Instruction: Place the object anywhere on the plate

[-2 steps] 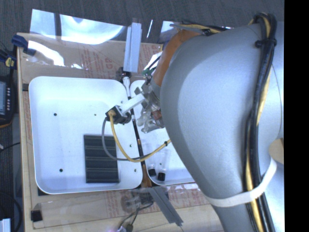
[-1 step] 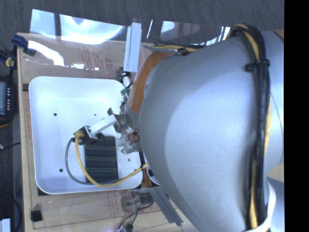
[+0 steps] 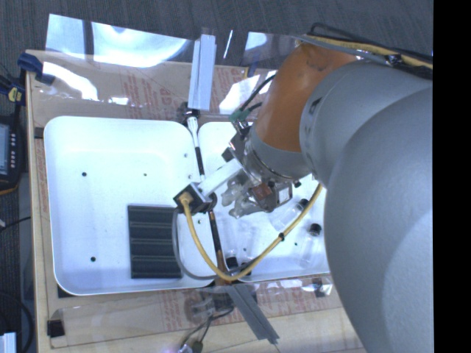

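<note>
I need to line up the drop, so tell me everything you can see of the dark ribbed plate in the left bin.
The plate is a dark grey, nearly black rectangle with parallel ridges running across its width, matte like rubber or plastic. It lies flat on the floor of the left bin, in the near right corner, its long side along the right wall. Nothing rests on it. A yellow cable curves past its right edge.

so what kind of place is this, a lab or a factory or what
Most likely a robotics lab test bench, not a production line. A grey and orange arm reaches over two shallow white bins on a wooden bench, with loose cables and a dark ribbed plate in the left bin.
</note>
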